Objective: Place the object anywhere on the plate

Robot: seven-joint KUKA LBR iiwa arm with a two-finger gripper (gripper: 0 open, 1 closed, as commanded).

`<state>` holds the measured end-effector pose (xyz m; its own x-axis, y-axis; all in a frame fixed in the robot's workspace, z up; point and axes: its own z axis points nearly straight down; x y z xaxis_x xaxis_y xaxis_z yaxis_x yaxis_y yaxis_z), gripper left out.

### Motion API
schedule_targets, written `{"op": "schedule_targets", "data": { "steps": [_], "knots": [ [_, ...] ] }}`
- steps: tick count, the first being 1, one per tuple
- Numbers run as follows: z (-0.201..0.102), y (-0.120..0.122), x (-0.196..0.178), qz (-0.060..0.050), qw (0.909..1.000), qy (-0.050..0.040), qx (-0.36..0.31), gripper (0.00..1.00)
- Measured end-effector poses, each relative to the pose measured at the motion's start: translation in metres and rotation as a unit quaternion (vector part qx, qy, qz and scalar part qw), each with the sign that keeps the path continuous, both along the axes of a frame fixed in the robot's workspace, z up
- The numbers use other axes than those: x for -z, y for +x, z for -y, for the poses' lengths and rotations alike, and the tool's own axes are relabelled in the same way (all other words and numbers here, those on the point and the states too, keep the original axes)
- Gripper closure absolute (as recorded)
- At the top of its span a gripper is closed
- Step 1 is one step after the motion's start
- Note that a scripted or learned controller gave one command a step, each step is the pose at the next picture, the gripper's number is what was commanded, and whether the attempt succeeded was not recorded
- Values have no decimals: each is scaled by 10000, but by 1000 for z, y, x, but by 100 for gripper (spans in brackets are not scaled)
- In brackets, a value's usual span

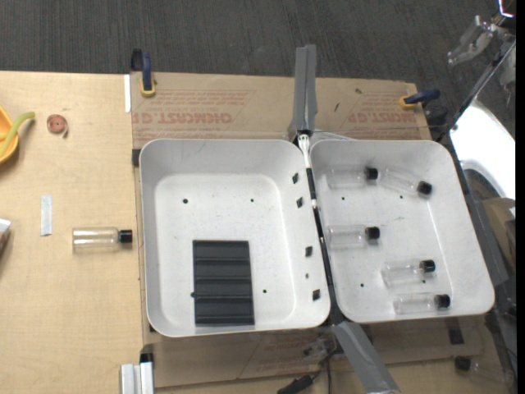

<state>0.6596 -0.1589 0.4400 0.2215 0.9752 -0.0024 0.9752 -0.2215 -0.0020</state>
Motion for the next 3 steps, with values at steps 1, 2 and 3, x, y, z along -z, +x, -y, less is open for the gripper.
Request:
{"op": "schedule_targets", "data": {
  "steps": [1,2,3],
  "knots": [
    [53,0,0,-1,9987,0,503,0],
    [-4,0,0,-7,9891,0,1473,0],
    [-129,-17,0,-9,9703,-4,2420,0]
  ]
}}
